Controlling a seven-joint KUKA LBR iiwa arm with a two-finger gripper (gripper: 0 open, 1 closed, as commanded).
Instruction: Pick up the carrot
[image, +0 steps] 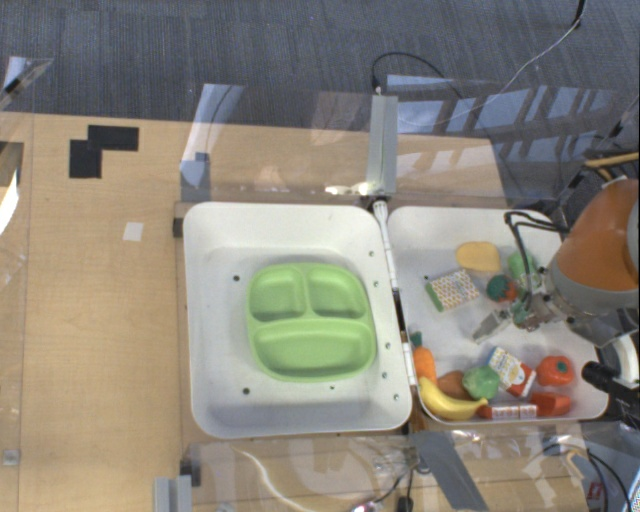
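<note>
Carrot (424, 362): small, orange, tapered, smooth plastic look, green top at its far end. It lies near the left wall of the right bin (440, 225), toward the near-left corner, free of the end effector. Touching or just beside it on the near side: a curved yellow banana (447, 402) along the near wall, and a brownish rounded piece (453, 382) just right of the carrot. A green bumpy round item (481, 382) sits against that piece.

Further right: a small printed carton (510, 370) with red and white, a flat red packet (520, 408) by the near wall, a glossy red tomato (556, 371) with green stem. Far part of the bin: a flat checkered packet (452, 290), a yellow oval item (479, 256), a small green-and-red piece (500, 288).

End effector (497, 322): metal two-finger tool, fingers spread apart, nothing between them, over the bin's middle, well right of the carrot. The arm (600, 255) comes in from the right, orange band above a grey wrist, with black cable looped beside it.

Left bin (210, 300): shallow white, rounded corners, holds a light green three-compartment plate (310, 320), matte plastic. Both bins sit on a light wood bench (90, 330).
</note>
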